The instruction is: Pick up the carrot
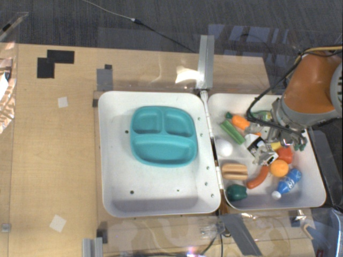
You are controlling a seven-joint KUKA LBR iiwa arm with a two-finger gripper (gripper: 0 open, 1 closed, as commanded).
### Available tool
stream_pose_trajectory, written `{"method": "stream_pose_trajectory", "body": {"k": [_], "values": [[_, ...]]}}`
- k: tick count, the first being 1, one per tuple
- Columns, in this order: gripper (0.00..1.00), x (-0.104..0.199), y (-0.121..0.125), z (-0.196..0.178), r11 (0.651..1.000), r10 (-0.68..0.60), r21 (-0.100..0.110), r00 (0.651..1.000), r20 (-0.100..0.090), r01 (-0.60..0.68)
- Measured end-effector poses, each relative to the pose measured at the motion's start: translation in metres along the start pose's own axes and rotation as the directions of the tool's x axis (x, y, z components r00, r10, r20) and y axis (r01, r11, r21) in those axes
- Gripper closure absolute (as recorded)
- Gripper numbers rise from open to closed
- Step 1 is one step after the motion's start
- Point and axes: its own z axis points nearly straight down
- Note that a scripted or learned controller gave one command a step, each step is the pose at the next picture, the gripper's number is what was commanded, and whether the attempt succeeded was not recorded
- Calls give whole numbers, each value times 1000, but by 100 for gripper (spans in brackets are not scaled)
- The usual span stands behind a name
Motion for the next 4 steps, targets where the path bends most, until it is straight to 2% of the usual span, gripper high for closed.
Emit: {"method": "stream_pose_trajectory", "body": {"k": [1,2,3,4], "values": [[0,-48,8,31,996,84,6,996,11,-84],[0,-88,4,-11,935,355,2,935,9,-356],[0,-68,15,32,902,431,-2,902,19,-431],[0,-77,43,37,703,711,-1,703,10,-711]]}}
